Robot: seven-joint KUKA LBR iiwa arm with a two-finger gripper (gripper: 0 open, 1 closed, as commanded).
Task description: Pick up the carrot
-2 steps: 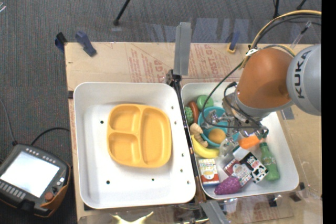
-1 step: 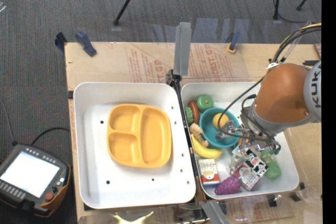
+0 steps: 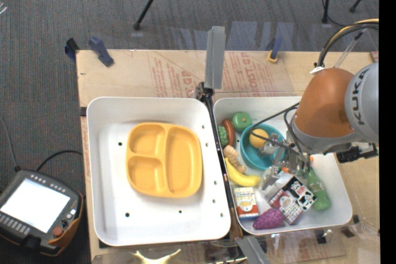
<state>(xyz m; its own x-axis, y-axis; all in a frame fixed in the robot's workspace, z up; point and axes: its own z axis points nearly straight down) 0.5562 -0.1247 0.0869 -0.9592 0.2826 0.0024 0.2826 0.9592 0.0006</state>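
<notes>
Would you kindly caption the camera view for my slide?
KUKA arm's gripper hovers over the cluttered right bin; yellow divided plate sits in the left bin.

The light is bright and even from above, so the two white bins (image 3: 99, 133) to the left of and under the gripper (image 3: 278, 171) look almost washed out, while the carpet beyond stays dim and grainy. Shadows are soft and short, hugging the yellow tray (image 3: 165, 159) well left of the gripper and the toys just beside it. The gripper itself is slightly blurred, and a pale glare sits on the near bench (image 3: 154, 74) edge, below and left of it.
</notes>
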